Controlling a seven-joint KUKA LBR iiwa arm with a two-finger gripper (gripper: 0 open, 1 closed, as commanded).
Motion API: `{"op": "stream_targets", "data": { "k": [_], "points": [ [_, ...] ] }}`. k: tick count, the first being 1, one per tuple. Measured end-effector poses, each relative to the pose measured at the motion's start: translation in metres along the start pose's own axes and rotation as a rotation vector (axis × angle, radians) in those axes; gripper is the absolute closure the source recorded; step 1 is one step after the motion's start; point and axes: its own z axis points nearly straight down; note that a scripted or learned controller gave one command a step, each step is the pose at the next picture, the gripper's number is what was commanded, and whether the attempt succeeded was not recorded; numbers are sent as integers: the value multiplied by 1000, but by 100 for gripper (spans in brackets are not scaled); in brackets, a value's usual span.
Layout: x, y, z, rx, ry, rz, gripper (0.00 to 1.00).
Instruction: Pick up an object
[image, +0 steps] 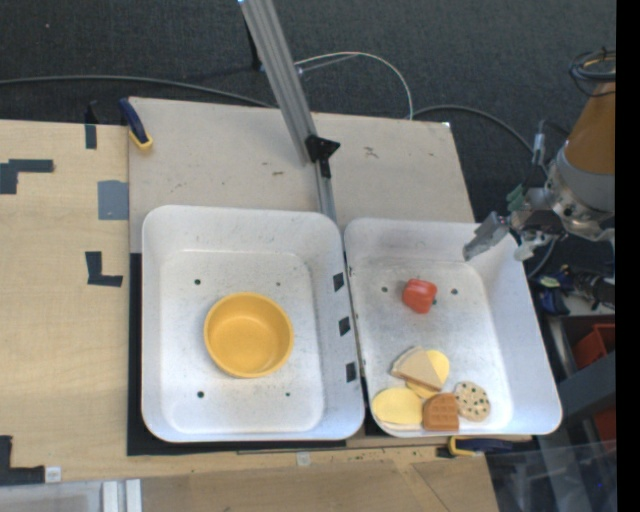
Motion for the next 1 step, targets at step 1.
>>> {"op": "stream_targets", "data": {
  "k": [1],
  "points": [
    [0,0,0,0,-1,-1,0]
  ]
}}
